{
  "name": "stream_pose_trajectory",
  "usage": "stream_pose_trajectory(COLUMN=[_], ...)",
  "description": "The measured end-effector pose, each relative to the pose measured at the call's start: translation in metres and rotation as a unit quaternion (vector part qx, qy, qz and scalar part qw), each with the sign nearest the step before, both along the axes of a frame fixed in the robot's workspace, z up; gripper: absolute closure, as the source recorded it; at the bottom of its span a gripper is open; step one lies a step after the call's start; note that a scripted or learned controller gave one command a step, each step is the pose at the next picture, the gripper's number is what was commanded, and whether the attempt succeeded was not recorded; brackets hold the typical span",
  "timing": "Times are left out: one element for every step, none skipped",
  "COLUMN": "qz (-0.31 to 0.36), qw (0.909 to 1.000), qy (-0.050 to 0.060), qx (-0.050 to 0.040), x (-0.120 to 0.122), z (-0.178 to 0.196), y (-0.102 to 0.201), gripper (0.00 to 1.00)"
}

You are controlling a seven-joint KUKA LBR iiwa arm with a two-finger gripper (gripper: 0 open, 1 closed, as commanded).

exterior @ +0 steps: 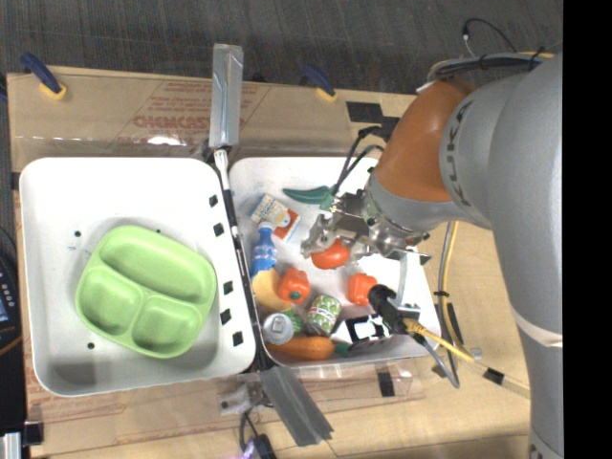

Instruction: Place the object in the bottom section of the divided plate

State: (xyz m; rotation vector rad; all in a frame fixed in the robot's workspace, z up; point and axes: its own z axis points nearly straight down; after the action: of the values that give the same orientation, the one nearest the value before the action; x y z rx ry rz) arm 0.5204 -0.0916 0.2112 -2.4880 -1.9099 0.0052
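The worktop (115,103) is covered in brown cardboard with blue clamps along its far edge, and dark carpet lies beyond it; the left bin (57,189) holds a green divided plate (145,288), while the right bin (287,175) is crowded with toy food. The end effector (330,242) hangs over the right bin, closed on a red-orange tomato (331,254); an orange pepper (293,283), a carrot (301,348) and a blue bottle (263,250) lie near it.

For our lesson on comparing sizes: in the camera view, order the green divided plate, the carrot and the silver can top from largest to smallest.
1. Green divided plate
2. Carrot
3. Silver can top
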Motion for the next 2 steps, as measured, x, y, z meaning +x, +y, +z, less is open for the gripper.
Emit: stream_pose_trajectory(qz=[0.171,0.249], qw=[0.9853,0.9686], qy=[-0.002,-0.001], qx=[-0.0004,-0.0001], x=[0.024,0.020], z=[-0.003,-0.001], y=[0.072,0.163], gripper=[1.00,1.00])
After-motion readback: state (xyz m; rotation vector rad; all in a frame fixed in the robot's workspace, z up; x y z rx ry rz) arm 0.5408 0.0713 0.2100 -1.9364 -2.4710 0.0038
